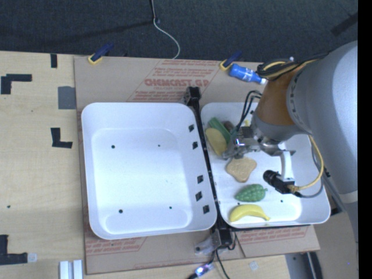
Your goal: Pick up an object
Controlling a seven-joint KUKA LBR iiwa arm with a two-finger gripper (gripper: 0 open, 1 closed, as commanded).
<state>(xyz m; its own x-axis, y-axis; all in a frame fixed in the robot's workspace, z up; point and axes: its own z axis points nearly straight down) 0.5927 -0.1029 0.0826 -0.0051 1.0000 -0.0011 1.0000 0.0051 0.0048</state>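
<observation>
Your arm (314,103) reaches in from the right and hangs low over the right bin (311,214), with its gripper (237,147) down near the bin's left wall. You cannot tell from this slant whether the fingers are wide or narrow, since the wrist and its cables hide them. Just beside the gripper, against the divider between the bins, lie a pale yellow piece (216,139) and a dark green piece (220,125) (both partly covered, so their exact kind is unclear). A tan toast-shaped toy (240,168) sits just below the gripper, apart from it. Nearer the front rim you see a bumpy green toy (251,193) and, beside it, a yellow banana (249,214). The left bin (93,156) stands alongside
</observation>
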